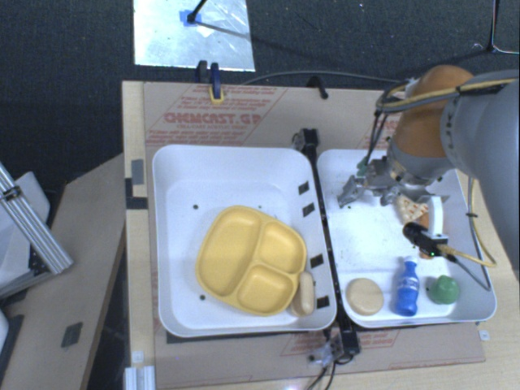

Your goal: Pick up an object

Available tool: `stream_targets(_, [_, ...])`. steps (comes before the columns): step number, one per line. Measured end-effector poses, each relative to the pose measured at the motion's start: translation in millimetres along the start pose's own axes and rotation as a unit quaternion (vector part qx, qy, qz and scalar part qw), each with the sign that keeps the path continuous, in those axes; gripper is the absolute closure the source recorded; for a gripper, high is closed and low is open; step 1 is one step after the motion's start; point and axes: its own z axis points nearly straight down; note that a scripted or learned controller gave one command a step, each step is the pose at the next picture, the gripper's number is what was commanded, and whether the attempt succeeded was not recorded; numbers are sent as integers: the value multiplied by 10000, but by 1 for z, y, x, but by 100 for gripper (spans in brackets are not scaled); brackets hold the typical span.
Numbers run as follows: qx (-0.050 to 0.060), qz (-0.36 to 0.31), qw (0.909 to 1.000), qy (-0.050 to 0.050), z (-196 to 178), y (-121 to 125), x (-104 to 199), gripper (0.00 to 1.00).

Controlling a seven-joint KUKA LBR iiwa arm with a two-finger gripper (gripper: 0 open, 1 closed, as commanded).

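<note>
My gripper [362, 192] hangs over the upper left part of the right bin [357, 242], open, with nothing between its fingers. A tan and orange wedge-shaped piece [412, 210] lies just right of it, partly under the wrist. Along the right bin's front lie a round tan disc [365, 296], an upright blue bottle [406, 287] and a small green object [444, 289]. In the left bin [183, 210] a yellow divided tray [251, 259] lies with a beige oval piece [305, 292] at its right corner.
A black divider [318, 218] runs between the two bins. A black cable end [424, 239] and a yellow cable trail from the arm over the right bin's right side. A blue clamp [215, 80] sits at the bench's back edge.
</note>
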Motion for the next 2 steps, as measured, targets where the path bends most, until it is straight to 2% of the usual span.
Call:
stream_targets(1, [-27, -3, 10000, -5, -13, 1, 0, 100])
stream_targets(2, [-33, -13, 10000, 0, -60, -1, 6, 100])
